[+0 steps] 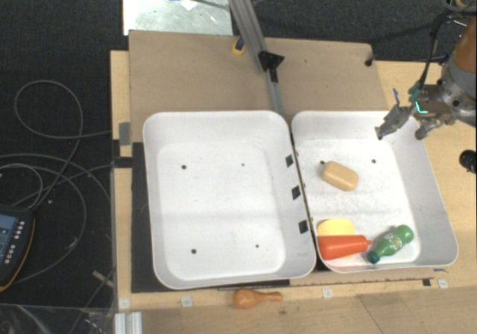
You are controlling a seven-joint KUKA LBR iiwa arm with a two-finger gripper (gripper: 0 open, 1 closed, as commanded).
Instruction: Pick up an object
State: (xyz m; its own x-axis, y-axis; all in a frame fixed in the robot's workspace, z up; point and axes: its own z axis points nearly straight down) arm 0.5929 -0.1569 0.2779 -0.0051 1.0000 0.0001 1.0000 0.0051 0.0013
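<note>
Objects lie in the right bin [428,176]: a tan block [340,175] like a bar of soap sits near the middle, and three more things crowd the near edge. Those are a yellow piece [335,227], an orange carrot-shaped toy [344,245] touching it, and a green bottle [390,243] lying on its side just beside the orange toy's tip. The gripper [406,124] hangs over the far right corner of this bin, well apart from all four things. Its two fingers [389,125] are spread apart with nothing between them. The left bin [160,198] sits right next to the right one. A small orange-brown toy [256,297] lies on the bench [194,64] in front of the bins.
</note>
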